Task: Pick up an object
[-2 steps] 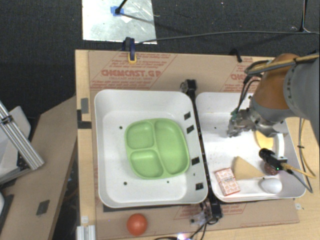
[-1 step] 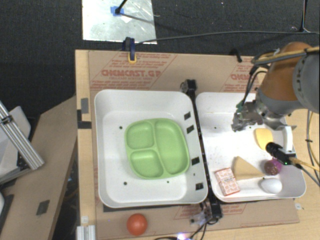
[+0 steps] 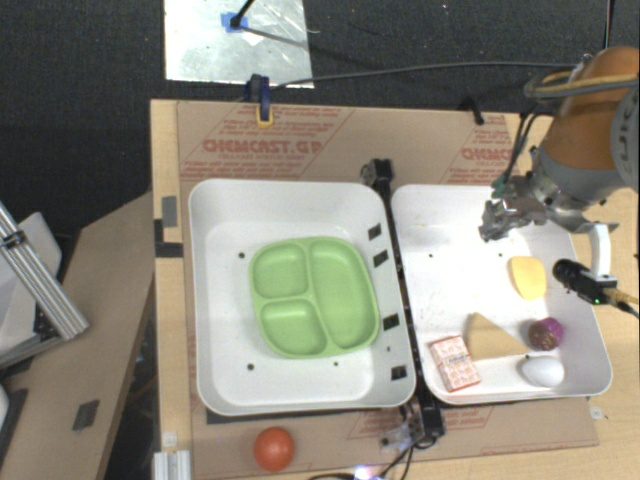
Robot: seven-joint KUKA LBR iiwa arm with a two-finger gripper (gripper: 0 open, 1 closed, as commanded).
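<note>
The right bin (image 3: 440,268) holds a yellow lemon-like piece (image 3: 527,276), a tan cheese wedge (image 3: 489,339), a red and white small box (image 3: 454,361), a purple round item (image 3: 545,334) and a white egg (image 3: 542,371). My gripper (image 3: 496,222) hangs over the back of the right bin, above and to the left of the yellow piece. Nothing shows between its fingers. The grey arm with its orange band (image 3: 590,118) reaches in from the right.
The left bin (image 3: 220,218) holds a green divided plate (image 3: 313,296). An orange ball (image 3: 274,447) lies on the bench in front of the left bin. A black clamp (image 3: 380,173) sits where the bins meet at the back.
</note>
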